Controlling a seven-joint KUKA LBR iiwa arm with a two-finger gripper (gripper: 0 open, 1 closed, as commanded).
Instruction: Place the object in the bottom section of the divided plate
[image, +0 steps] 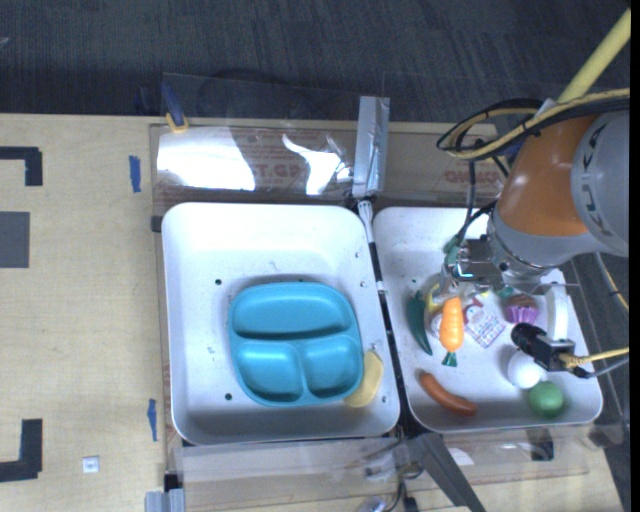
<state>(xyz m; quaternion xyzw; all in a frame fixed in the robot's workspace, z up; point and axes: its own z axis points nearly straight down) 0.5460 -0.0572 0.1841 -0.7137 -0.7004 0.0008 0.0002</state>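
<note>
A blue divided plate (296, 340) lies in the left bin (190, 300), with one wide section at the top and two smaller sections at the bottom. All its sections look bare. My gripper (468, 272) hangs over the right bin (400, 250), just above an orange carrot (452, 322) and a small pile of toy food. The grey arm with its orange band (545, 190) covers the wrist from above.
A yellow banana-like piece (370, 378) rests against the plate's lower right edge. The right bin also holds a dark green pod (417, 322), a brown sausage (446, 393), a white egg (523, 372), a green ball (546, 398) and a purple piece (524, 312).
</note>
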